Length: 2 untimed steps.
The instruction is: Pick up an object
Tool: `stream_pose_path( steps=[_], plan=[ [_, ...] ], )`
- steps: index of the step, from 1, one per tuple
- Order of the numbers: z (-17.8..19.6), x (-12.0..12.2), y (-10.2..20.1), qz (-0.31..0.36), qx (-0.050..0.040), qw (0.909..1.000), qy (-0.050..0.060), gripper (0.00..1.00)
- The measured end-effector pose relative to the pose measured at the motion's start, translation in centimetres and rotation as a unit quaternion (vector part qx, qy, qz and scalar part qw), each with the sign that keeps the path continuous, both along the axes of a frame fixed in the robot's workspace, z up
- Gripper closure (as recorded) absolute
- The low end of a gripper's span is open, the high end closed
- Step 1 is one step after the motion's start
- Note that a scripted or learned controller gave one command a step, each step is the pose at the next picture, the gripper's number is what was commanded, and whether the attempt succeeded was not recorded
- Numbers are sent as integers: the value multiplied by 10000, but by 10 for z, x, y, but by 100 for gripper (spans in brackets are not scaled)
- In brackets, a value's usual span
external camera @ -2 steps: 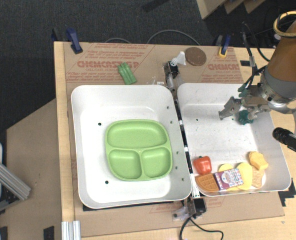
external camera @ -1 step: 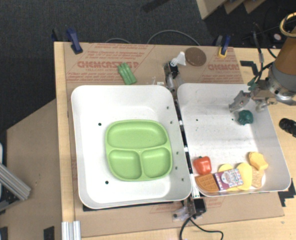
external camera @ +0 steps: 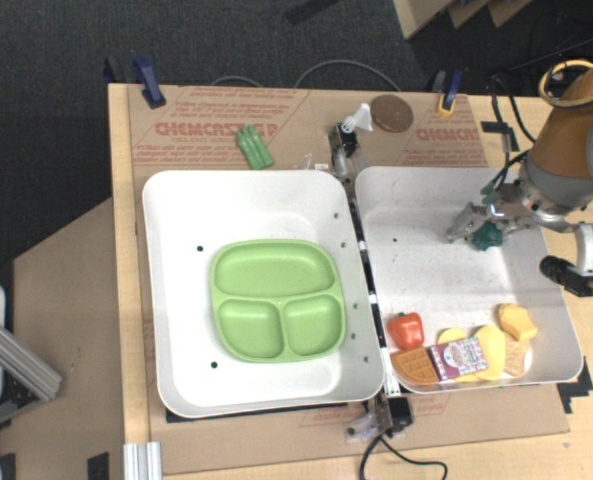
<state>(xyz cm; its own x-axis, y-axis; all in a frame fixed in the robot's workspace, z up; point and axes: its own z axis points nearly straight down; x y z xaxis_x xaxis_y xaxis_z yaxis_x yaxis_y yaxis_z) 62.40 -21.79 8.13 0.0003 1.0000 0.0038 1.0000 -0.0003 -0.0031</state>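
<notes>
Bare right bin (external camera: 416, 268) floor left of and below the fingers (external camera: 466, 226); small teal object (external camera: 489, 235) touching them. Toy food pile (external camera: 461, 348) blocks the near edge, well apart from fingers.

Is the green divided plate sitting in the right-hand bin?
No, the green divided plate lies in the left bin, apart from the toy food.
</notes>
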Motion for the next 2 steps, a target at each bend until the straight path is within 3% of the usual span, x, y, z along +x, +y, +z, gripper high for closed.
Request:
stream_pose_path(
  steps=[1,2],
  plan=[
    [15,1,0,13,-17,10000,-22,100],
    [121,41,80,48,-23,9999,-86,100]
  ],
)
